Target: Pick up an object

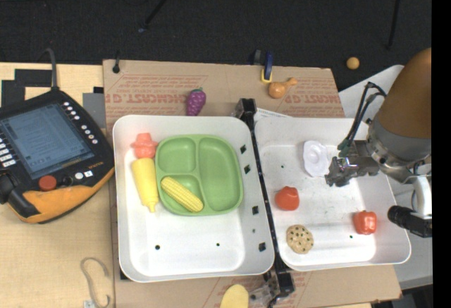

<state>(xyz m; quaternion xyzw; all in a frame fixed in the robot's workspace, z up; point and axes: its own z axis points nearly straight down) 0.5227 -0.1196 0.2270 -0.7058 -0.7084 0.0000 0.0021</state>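
My gripper (338, 174) hangs low over the right bin (394, 257), just right of a white crumpled object (315, 157). A red tomato-like piece (287, 198) lies left and below it. A cookie (300, 238) rests near the bin's front edge, and a red pepper-like piece (365, 223) sits toward the front right. Nothing shows between the dark fingers, and their spacing is too unclear to read.
The left bin (183, 257) holds a green divided plate (199, 174) with a corn cob (182, 194), a yellow bottle (145, 182) and a pink piece (144, 145). A purple grape toy (195, 101) and an orange toy (280, 87) lie on cardboard behind. A pendant (49, 151) sits at left.
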